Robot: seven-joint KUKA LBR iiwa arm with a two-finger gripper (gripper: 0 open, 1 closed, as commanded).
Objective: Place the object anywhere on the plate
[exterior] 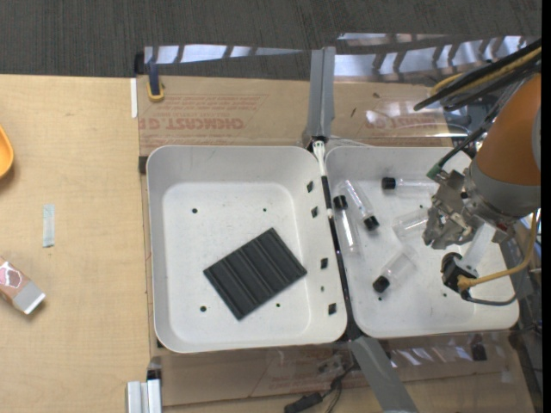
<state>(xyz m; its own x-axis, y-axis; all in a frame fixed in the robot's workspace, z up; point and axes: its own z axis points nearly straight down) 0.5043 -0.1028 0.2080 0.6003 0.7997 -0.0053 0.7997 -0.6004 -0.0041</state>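
Dark ridged plate (255,273) lying in left bin (172,231); clear tubes (357,205) scattered in right bin (413,317); gripper (443,226) near its right edge, grip state impossible to tell.

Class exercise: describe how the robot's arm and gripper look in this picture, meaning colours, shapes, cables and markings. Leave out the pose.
The arm is a rounded grey body with a broad orange band above the wrist. Its gripper is a compact cluster of grey metal parts. A yellow cable with a dark plug loops below it, and black and yellow cables run off toward the upper right.
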